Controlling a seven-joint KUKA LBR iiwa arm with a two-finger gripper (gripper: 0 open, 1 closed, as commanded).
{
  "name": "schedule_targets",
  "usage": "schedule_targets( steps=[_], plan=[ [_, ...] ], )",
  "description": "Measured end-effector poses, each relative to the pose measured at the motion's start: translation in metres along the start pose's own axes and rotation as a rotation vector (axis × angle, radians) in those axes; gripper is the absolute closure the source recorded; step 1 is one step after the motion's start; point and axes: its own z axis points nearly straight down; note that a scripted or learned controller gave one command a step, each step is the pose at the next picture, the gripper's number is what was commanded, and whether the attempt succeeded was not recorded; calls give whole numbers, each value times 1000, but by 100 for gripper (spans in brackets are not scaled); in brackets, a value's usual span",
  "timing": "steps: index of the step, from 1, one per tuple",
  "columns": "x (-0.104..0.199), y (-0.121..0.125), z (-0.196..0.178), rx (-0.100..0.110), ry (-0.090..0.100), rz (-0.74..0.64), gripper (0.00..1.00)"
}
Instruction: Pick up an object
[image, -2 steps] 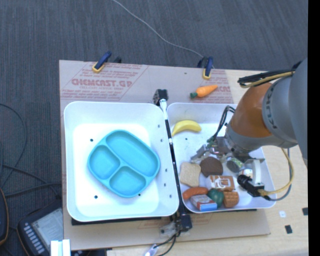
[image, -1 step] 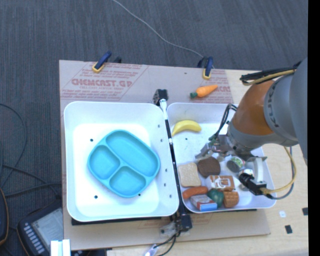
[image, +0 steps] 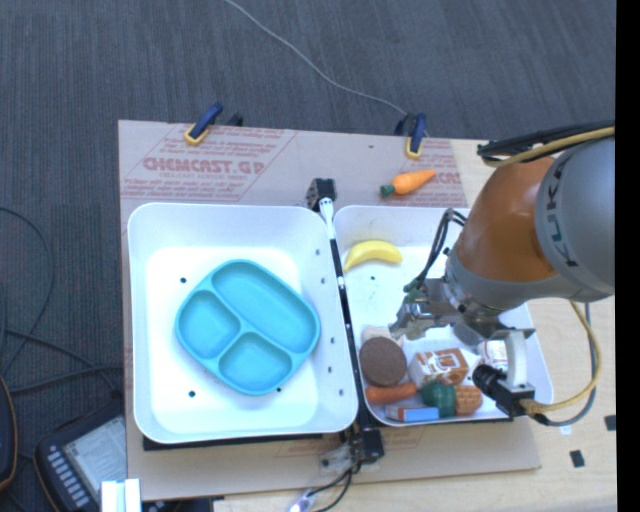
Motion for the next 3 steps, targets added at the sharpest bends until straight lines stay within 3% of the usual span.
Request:
schedule_targets(
  steps=[1,2,3],
  plan=[
    [-49,-11,34,2,-1,3,100],
    [-49,-10,34,1,0,2,0],
    [-48,31,95,-12,-1,1,0]
  ],
)
